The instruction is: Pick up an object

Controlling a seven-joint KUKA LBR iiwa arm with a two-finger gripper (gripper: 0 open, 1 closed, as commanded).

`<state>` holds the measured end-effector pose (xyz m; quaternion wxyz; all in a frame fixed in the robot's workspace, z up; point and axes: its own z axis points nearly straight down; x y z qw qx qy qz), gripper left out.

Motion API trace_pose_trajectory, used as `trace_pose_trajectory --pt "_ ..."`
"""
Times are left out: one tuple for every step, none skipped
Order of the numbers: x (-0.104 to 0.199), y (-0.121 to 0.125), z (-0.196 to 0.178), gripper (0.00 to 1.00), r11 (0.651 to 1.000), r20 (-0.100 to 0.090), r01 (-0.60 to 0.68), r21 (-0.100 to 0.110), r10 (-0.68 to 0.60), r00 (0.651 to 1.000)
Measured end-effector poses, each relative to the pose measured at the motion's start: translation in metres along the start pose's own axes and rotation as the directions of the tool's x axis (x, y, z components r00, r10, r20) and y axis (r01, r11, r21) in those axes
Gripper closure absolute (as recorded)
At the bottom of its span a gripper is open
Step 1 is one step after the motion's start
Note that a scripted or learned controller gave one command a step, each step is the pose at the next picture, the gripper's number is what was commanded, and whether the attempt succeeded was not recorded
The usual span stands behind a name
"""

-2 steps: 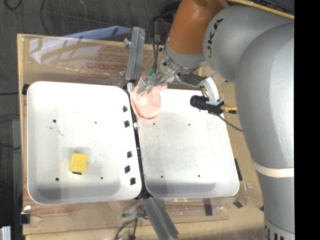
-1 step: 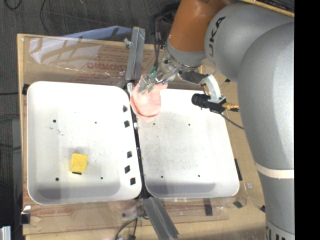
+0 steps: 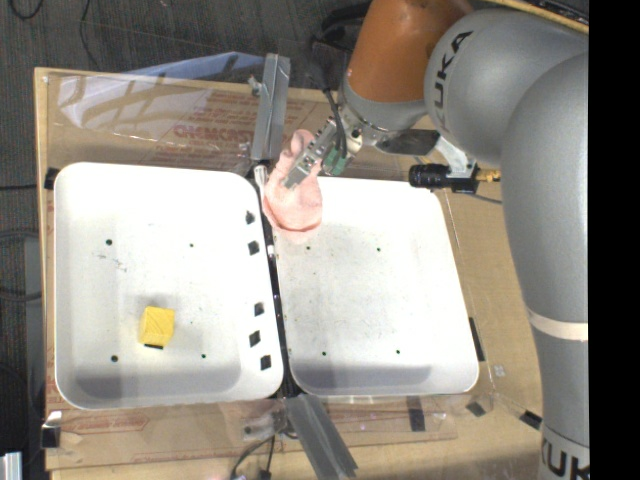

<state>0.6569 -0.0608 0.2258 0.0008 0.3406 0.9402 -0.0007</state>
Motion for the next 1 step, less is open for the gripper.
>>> trace_pose_trajectory --pt "0.0056 -0.0094 -0.0112 1.0 0.98 -0.002 -0.197 0.002 0.197 0.98"
